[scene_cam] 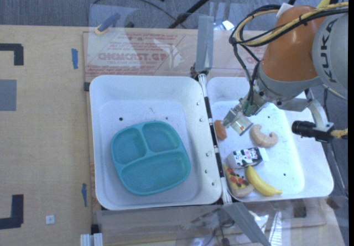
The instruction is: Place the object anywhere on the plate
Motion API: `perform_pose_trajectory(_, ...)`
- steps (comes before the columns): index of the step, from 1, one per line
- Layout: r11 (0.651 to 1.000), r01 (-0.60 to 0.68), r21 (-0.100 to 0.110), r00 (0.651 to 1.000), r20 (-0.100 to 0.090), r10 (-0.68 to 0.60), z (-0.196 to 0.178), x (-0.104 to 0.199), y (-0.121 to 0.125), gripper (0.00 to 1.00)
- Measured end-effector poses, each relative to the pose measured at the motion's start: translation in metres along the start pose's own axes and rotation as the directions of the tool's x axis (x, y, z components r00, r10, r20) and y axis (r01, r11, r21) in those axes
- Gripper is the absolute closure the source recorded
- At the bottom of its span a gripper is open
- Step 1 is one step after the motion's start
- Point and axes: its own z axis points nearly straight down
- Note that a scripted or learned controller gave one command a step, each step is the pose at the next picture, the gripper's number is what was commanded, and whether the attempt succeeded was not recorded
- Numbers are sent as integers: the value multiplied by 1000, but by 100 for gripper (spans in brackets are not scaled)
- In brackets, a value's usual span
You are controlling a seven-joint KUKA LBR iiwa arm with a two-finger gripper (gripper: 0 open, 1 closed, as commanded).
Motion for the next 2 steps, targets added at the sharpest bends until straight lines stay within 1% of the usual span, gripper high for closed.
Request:
perform_pose_trajectory(1, 947, 321, 0, 947, 0, -321, 16, 82, 42, 100)
perform_pose_trajectory(2, 710, 704, -1, 710, 0, -704, 62, 131, 54, 100)
